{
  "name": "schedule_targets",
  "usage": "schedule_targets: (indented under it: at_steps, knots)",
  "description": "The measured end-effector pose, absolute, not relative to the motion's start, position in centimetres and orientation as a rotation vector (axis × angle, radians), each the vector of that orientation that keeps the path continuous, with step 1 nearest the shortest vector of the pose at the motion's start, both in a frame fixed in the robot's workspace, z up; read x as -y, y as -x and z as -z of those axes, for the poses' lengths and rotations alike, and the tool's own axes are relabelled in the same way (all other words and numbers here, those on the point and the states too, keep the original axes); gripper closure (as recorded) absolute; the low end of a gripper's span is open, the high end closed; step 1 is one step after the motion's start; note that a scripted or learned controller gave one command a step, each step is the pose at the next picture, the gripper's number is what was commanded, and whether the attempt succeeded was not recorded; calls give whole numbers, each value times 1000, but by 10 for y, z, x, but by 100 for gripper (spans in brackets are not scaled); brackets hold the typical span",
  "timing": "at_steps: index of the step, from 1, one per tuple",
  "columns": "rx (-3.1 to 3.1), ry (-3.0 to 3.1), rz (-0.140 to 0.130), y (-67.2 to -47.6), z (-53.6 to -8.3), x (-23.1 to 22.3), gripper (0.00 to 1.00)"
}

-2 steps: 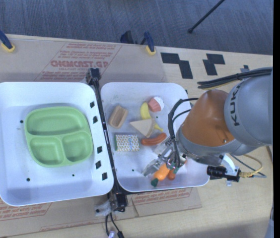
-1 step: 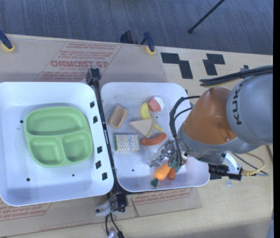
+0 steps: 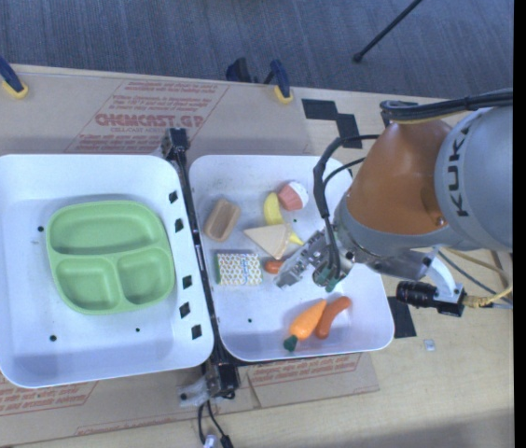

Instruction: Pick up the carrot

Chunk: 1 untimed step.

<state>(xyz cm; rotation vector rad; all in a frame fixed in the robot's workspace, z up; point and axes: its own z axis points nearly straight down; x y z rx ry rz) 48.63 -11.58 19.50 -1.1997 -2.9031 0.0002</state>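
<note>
The carrot (image 3: 306, 320) lies in the right bin (image 3: 244, 339), near its front edge, its orange body slanting up to the right and its small green stub pointing down to the left. A reddish sausage-shaped toy (image 3: 335, 312) lies against its right side, touching or very nearly so. Nothing has lifted the carrot; it rests flat on the bin floor, so the pick is not yet done, and both the grasp and the lift are left.

The gripper (image 3: 302, 267) hangs a little above and behind the carrot, over the middle of the bin, close to a small red piece (image 3: 272, 267) and the tip of a pale wedge (image 3: 269, 240). From here I cannot tell whether it is spread or closed, and nothing shows between its tips. It looks apart from the carrot rather than on it.

The arm comes in from the right, its orange band (image 3: 394, 180) bulking over the bin's far corner and the wrist tilted down to the left.

Farther back sit a tan bread-like piece (image 3: 221, 219), a checked square (image 3: 239, 268), a yellow piece (image 3: 274, 208) and a pink-topped one (image 3: 292, 195). The left bin (image 3: 11, 343) holds a green divided tray (image 3: 109, 255).
</note>
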Motion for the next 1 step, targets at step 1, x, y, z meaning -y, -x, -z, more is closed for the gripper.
schedule_targets:
  at_steps: [1]
  knots:
    - [2902,1201,-1,-486,-195,116,0]
